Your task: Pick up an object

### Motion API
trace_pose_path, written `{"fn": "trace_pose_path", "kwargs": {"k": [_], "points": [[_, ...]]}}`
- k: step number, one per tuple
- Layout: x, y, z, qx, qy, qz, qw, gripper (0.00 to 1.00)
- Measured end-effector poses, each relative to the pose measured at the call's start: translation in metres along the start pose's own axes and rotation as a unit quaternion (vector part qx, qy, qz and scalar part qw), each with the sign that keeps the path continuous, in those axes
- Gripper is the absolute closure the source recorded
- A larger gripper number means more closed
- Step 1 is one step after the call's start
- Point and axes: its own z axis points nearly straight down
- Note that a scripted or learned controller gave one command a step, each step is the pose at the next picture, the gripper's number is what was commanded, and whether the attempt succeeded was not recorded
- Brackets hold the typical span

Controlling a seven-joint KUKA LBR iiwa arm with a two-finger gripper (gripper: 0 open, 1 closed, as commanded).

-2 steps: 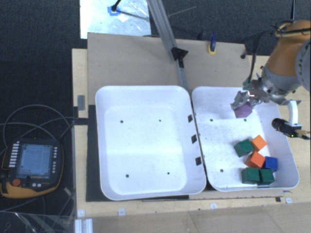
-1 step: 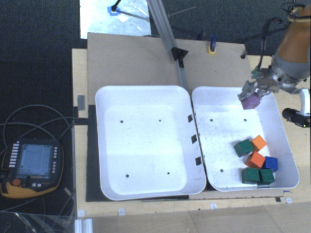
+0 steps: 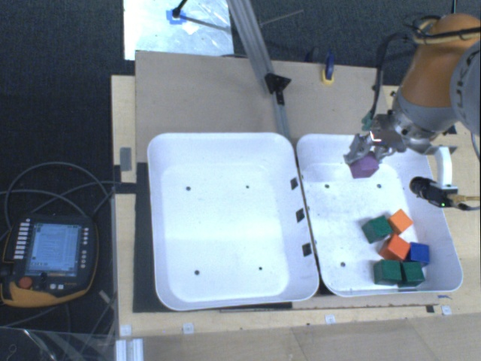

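Claw [image 3: 366,153] clenched on purple block [image 3: 364,166], up above right bin [image 3: 331,273], green, orange, blue blocks [image 3: 397,250] clustered in its near-right corner

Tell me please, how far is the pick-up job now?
Looks done: the gripper has a purple block between its fingers, apparently raised above the right bin. In hand: that block. Left: perhaps only lifting it clear; the green, orange and blue blocks lie untouched in the bin's corner.

One fixed camera: above my bench, looking down aslant on two shallow white plastic bins [image 3: 225,145]; my arm enters from right
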Motion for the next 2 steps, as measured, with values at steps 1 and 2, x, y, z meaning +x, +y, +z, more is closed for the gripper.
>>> {"fn": "trace_pose_path", "kwargs": {"k": [1, 2], "points": [[0.051, -0.009, -0.014, -0.001, 0.000, -0.001, 1.0000, 1.00], [0.104, -0.024, -0.026, -0.001, 0.001, -0.001, 1.0000, 1.00]]}}
